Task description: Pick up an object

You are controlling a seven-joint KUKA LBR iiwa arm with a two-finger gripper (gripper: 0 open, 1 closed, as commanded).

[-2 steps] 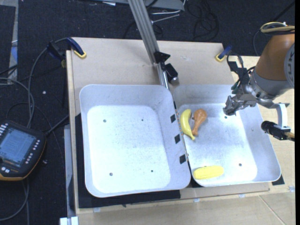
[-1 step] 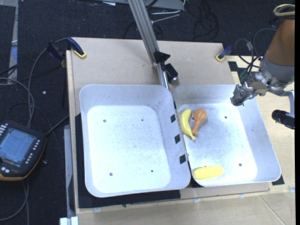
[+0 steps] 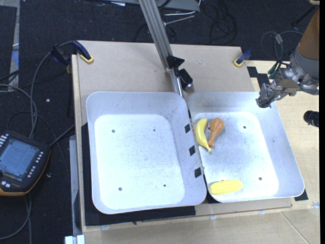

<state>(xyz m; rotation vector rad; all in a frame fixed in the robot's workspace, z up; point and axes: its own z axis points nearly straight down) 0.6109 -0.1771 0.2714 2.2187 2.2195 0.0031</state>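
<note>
The left bin (image 3: 137, 156) lies bare on the table (image 3: 132, 67) — nothing for the arm over there. All the candidates are in the right bin (image 3: 264, 151): a yellow banana (image 3: 202, 134) lying lengthwise near the bin's left wall, an orange drumstick-shaped toy (image 3: 216, 128) touching it on its right, and a flat yellow piece (image 3: 226, 187) well apart from both, close to the near rim.

The gripper (image 3: 265, 99) hovers above the bin's far right corner, off to the side of everything; it is too small and dark for me to tell how it is set, and nothing hangs from it.

From where I stand the step in hand looks like the approach. The flat yellow piece seems the cleaner pick — it sits alone, so a descent centred on it and closing across its narrow width should meet nothing else. The banana and the toy press together, and a grasp there risks nudging one while catching the other, or pushing the banana against the wall.
</note>
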